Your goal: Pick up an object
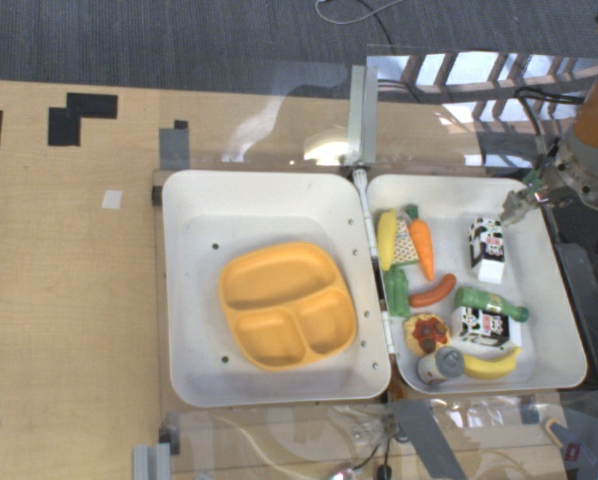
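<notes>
Camera view is showing my gripper (pixel 516 208) hovering at the upper right corner of the right white bin (pixel 569 348), just beside the small white carton with black cow patches (pixel 487 248); I cannot tell how it is set, and nothing is showing in it. I am judging that carton the nearest candidate: likely light, stiff cardboard, flat-sided, so I am planning to take it across its two long sides. It is lying apart from its neighbours, with bare floor around it and the bin wall near on the right. The orange plastic carrot (pixel 421 248) and yellow corn cob (pixel 386 238) look smooth and rounded, likely slippery, and are crowding the dividing wall. The yellow banana (pixel 491 364) is lying against the near rim. The yellow divided plate (pixel 287 304) is sitting in the left white bin (pixel 194 268).
</notes>
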Robot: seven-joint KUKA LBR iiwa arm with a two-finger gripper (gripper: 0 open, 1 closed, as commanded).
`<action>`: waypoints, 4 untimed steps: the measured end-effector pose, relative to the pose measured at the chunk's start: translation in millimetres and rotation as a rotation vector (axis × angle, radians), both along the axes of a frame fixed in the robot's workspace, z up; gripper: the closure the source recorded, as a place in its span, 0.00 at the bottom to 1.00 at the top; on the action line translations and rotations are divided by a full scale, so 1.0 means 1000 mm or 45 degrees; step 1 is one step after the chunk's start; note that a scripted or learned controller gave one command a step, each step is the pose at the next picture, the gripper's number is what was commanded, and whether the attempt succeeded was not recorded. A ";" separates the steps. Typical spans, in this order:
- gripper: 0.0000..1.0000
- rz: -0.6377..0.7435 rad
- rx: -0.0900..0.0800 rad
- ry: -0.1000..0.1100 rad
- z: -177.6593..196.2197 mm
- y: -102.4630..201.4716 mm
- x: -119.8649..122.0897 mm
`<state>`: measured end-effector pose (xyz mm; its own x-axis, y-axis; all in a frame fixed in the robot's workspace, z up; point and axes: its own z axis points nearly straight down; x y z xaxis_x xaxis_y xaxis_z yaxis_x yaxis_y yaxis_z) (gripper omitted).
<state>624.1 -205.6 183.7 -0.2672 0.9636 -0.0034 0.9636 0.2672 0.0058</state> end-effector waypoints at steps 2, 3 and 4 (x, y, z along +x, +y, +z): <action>1.00 -0.373 0.006 -0.056 -0.062 0.036 0.013; 1.00 -0.448 0.003 0.001 0.031 0.083 0.030; 1.00 0.025 0.000 0.002 0.072 0.068 0.003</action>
